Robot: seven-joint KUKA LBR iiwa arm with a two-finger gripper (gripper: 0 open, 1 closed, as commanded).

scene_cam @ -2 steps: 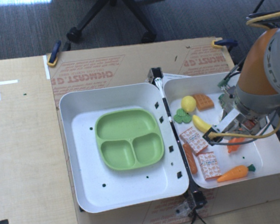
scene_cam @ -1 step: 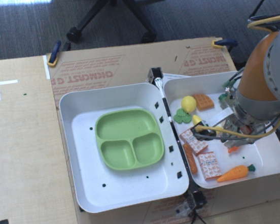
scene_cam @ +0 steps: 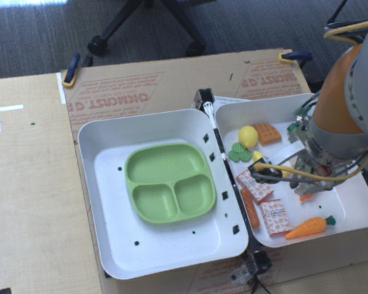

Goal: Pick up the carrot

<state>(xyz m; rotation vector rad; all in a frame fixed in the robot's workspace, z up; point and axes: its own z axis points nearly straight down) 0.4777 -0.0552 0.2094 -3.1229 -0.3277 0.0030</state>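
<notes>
The orange plastic carrot with a green top [scene_cam: 307, 227] lies untouched against the right white bin's near wall [scene_cam: 316, 234], open floor behind it. Just left sits a red-and-white carton [scene_cam: 274, 217]. Farther back the end effector [scene_cam: 266, 170] hovers; whether it is apart or together, I cannot tell. Beyond: yellow lemon [scene_cam: 248, 136].

High slanted view over both bins [scene_cam: 98, 208]

the arm [scene_cam: 349, 97] runs off the edge at 3 o'clock and hides part of the right bin [scene_cam: 354, 214]; whatever lies beneath stays unreadable.
</notes>
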